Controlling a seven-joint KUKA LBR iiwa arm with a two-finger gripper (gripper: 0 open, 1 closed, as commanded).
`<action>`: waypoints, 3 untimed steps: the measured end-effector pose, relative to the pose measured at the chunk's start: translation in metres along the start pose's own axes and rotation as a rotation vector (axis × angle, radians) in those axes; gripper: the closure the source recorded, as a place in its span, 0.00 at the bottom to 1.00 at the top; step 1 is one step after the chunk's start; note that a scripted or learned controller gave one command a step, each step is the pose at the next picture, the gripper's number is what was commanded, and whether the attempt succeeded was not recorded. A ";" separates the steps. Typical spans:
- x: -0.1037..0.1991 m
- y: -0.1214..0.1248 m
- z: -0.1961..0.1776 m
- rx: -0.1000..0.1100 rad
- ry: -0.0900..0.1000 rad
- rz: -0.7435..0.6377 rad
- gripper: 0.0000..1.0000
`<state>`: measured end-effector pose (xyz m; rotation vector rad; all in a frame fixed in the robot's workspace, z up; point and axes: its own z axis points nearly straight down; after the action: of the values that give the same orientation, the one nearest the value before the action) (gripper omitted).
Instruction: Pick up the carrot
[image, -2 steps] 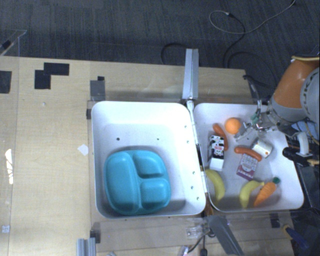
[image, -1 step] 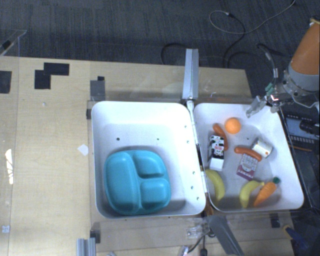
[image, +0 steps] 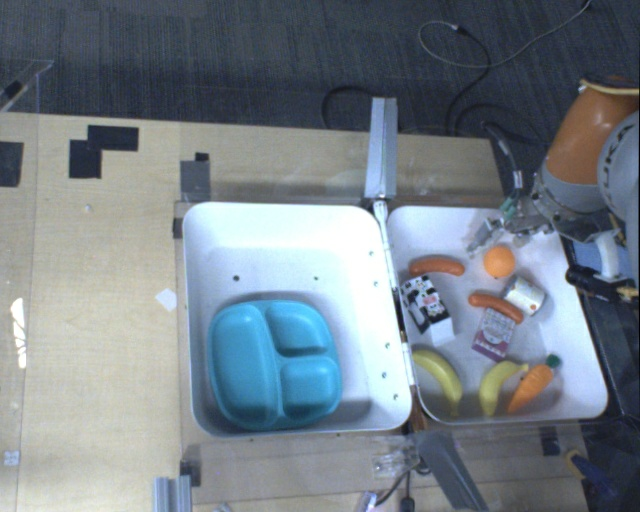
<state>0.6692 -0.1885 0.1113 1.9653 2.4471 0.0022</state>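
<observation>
The carrot (image: 530, 387) was seen lying tilted in the right bin (image: 590, 360), close to that bin's near right corner, its green top pointing toward the right wall. A banana (image: 497, 385) lay just beside it on the left, touching or nearly so, and a second banana (image: 440, 375) sat further left along the near wall. A purple packet (image: 492, 334) was placed just above the bananas, with a small white can (image: 524, 295) and two sausages (image: 436, 266) (image: 495, 304) nearer the middle. An orange ball (image: 499, 261) was found toward the far wall, and a black-and-white carton (image: 425, 303) against the left wall. Little open floor was left around the carrot except toward the right wall. The gripper (image: 497, 233) was held over the far right corner, well apart from the carrot; its fingers appeared spread and nothing was seen between them. A blue divided tray (image: 274, 362) was seated in the left bin (image: 200, 300).
</observation>
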 end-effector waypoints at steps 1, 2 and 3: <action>0.037 0.009 0.026 0.001 -0.002 -0.037 0.00; 0.039 0.012 0.016 -0.004 -0.003 -0.045 1.00; 0.147 0.034 -0.105 -0.007 0.000 -0.072 1.00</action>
<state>0.6707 -0.0375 0.2162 1.8729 2.5128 0.0102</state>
